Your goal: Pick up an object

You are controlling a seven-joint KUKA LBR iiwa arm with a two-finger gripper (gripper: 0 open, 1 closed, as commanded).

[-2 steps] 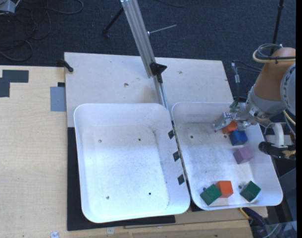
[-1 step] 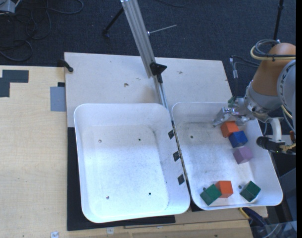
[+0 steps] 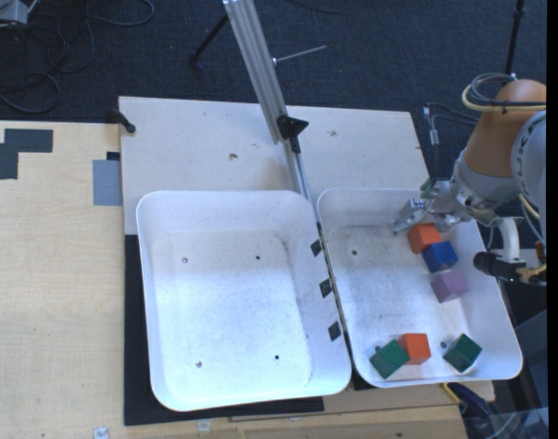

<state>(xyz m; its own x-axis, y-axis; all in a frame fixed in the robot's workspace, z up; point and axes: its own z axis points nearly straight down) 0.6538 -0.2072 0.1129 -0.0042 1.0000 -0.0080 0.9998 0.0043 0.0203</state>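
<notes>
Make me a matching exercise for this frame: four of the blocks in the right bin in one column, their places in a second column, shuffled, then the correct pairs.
Things:
1. blue block
2. purple block
3. upper orange block
4. lower orange block

Places:
A. between two green blocks near the bin's front edge
B. closest to the gripper
C. between an orange block and the purple one
D. just below the blue one

Pairs: 1-C, 2-D, 3-B, 4-A
</notes>
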